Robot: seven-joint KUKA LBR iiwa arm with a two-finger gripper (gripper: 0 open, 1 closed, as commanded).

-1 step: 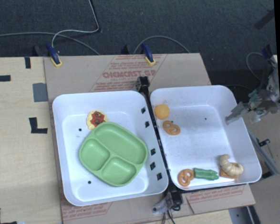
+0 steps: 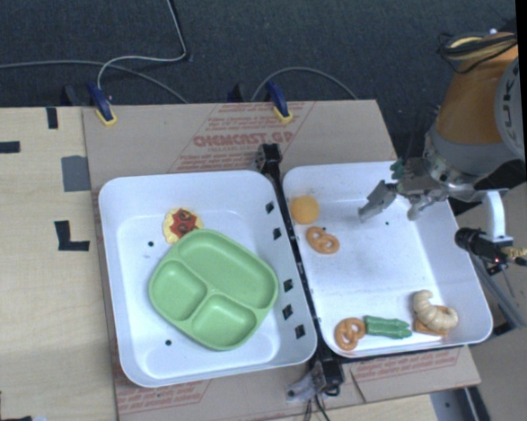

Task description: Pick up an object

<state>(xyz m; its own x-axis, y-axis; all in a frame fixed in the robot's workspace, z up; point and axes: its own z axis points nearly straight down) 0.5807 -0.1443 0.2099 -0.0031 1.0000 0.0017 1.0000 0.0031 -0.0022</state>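
Observation:
My gripper hangs over the upper right part of the right bin, open, with nothing between its fingers. In that bin an orange ball lies near the left wall, well left of the gripper. A pretzel lies just below the ball. Along the bin's front edge sit a second pretzel, a green pickle-like piece and a tan croissant-like pastry.
The left bin holds a green divided plate and a small pizza-like toy behind it. A black divider with clips runs between the bins. Cables and blue clamps lie at the back of the bench.

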